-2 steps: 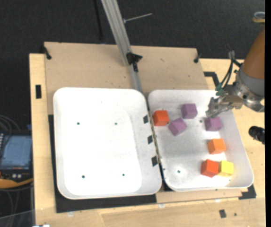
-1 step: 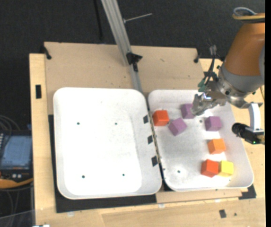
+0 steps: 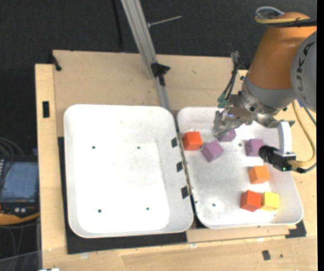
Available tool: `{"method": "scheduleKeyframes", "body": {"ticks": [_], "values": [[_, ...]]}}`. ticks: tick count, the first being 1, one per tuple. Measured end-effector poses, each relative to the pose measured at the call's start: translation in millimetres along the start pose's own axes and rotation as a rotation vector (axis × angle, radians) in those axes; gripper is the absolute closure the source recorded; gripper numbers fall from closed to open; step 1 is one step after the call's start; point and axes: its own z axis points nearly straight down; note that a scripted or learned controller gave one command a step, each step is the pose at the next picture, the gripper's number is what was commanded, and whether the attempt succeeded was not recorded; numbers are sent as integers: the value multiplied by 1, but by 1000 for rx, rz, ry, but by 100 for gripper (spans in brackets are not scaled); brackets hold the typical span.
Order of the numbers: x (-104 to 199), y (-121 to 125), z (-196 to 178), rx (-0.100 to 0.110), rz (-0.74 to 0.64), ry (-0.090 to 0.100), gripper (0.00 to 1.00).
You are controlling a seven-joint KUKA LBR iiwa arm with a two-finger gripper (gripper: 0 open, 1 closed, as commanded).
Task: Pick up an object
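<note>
The right bin (image 3: pixel 229 219) holds several small blocks: an orange cube (image 3: pixel 192 140) near its left wall, a purple block (image 3: pixel 211 151) beside it, a purple block (image 3: pixel 254 147) further right, an orange block (image 3: pixel 258 174), and an orange-red block (image 3: pixel 251 200) touching a yellow block (image 3: pixel 271 200). My gripper (image 3: pixel 225 127) hangs low over the bin's upper middle, right above another purple block (image 3: pixel 228 134) that is partly hidden beneath it. The finger state is hidden by the wrist.
The left bin (image 3: pixel 122 168) sits beside the right one, with clips along the shared wall. A slanted metal pole (image 3: pixel 142 38) rises behind the bins. A handheld pendant (image 3: pixel 14 185) lies off the bench at the left.
</note>
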Motion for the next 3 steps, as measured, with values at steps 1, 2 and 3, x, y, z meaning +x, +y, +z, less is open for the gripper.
{"method": "scheduleKeyframes", "body": {"ticks": [1, 2, 3], "values": [[57, 11, 14, 3, 1, 0, 100], [105, 14, 29, 5, 2, -1, 100], [147, 19, 30, 1, 1, 0, 100]]}}
